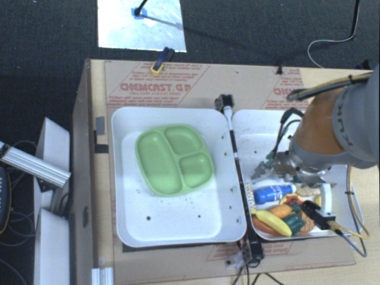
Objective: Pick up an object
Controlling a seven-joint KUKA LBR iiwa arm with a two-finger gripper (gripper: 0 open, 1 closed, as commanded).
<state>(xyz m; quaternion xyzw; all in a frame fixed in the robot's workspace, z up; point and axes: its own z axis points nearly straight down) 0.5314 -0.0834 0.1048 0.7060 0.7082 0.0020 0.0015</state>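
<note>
My gripper [274,166] hangs over the right bin [261,129], at its middle, with the grey arm and its orange band [317,123] coming in from the right. Just below it lies a blue and white bottle [273,193] on its side. A yellow banana [272,221] rests along the bin's front edge. Beside it sit an orange piece [281,210] and a green piece [294,223] in a small heap. Nothing shows between the gripper and the heap.
The left bin [127,218] bears a green divided plate [174,159] at its middle. A black rail [236,159] runs between the two bins. The right bin's far half is bare white floor.
</note>
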